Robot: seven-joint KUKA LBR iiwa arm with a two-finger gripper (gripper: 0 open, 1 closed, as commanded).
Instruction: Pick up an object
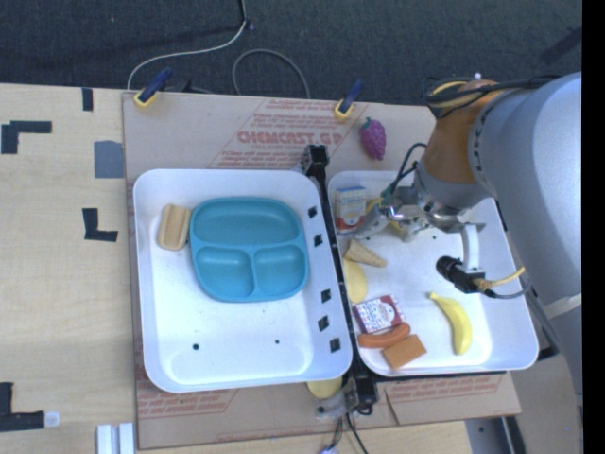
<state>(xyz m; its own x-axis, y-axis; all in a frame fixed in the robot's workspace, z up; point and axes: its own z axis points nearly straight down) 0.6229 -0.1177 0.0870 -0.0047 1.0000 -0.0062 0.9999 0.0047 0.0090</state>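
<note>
My gripper (395,216) hangs low over the upper left part of the right bin (515,348), under the grey arm with its orange band (452,145). Just left of it stands a small white cup (350,203), and a pale cheese wedge (365,254) lies just below it. Further down the bin lie a yellow slice (354,280), a red packet (378,314), a sausage (381,338), an orange block (406,351) and a banana (455,323). I see none of them in the gripper.
The left bin (236,348) holds a blue divided plate (250,249) and a tan bread piece (173,226). Purple grapes (373,138) lie on the board above the right bin. A black cable connector (458,272) hangs off the arm over the right bin.
</note>
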